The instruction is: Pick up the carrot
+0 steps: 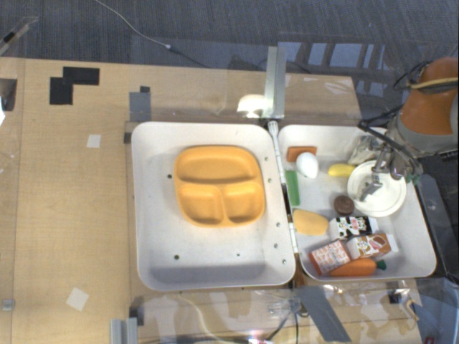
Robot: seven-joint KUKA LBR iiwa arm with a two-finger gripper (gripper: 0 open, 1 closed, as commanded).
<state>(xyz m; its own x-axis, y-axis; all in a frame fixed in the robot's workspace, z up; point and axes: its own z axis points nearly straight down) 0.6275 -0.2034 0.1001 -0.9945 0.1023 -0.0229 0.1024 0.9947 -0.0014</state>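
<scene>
Camera view: a tan wooden bench (pixel 64 213) is seen carrying two white bins, with dark grey carpet (pixel 215 9) behind. The carrot (pixel 353 268) lies at the right bin's (pixel 423 260) near edge. The tool (pixel 380 174) hangs over a white plate (pixel 379 196) in that bin; its state cannot be told.

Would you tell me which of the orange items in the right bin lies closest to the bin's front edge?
The carrot, lying along the front wall below the small cartons. The orange block sits at the back, beside the white egg.

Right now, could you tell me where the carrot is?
The carrot lies along the near edge of the right bin, just below the small cartons.
</scene>
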